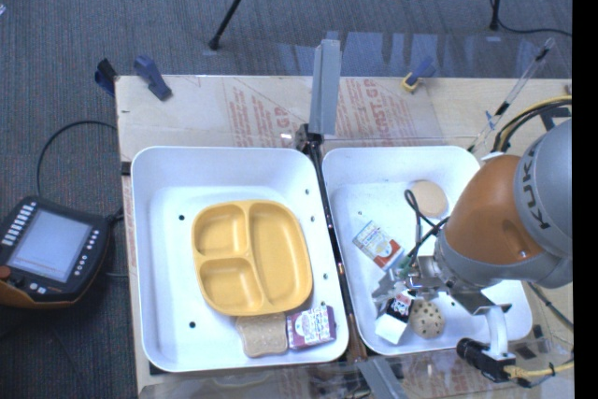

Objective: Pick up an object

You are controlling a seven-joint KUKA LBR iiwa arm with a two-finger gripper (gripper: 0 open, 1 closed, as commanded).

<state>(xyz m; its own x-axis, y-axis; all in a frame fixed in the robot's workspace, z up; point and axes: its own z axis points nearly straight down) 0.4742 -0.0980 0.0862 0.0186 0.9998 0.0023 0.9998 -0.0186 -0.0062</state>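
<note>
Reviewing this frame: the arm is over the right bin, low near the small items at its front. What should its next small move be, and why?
Probably a short descent. The gripper sits above a cluster at the right bin's front: a small carton and a speckled ball. Nothing visibly sits between its fingers, so no lift yet.
</note>
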